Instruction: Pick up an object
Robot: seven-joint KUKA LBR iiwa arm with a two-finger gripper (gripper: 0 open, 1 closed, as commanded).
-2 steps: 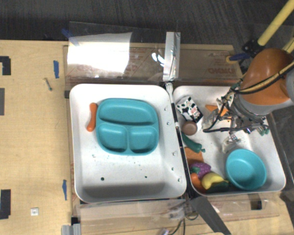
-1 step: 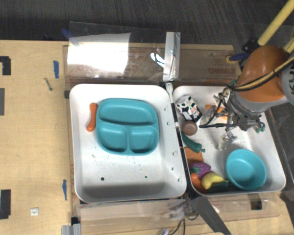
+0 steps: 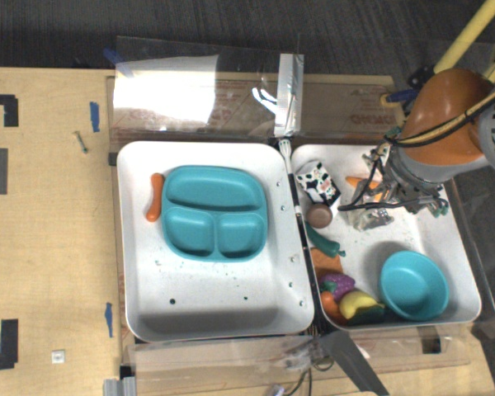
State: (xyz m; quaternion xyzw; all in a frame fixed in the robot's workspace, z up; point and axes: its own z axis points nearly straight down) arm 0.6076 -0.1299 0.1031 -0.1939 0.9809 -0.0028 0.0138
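- Running this one remote. The pincer is down in the right bin, near its back half, and I honestly can't tell its state since wrist cables are tangled right over it.
- No specific target given, so I'm eyeing what's close. The nearest pieces are the little cow-print toy and the brown ball, both just to the pincer's left by the divider between the bins.
- My guess is that the cow is light, hard plastic and blocky, so squeezing across its narrow sides should hold fine.
- The ball looks smooth and round, and I'd bet it squirts out unless the grip is dead centre.
- The front corner has a pile of toy fruit, with a yellow banana and purple grapes touching each other. They're probably light, but so crowded I'd likely snag two at once.
- The teal bowl sits upright near the front. It looks stiff and slick, so I'd pinch its rim.
- The left bin holds a teal divided tray and an orange carrot beside it. The carrot is thin, and I'd grab it across the middle.
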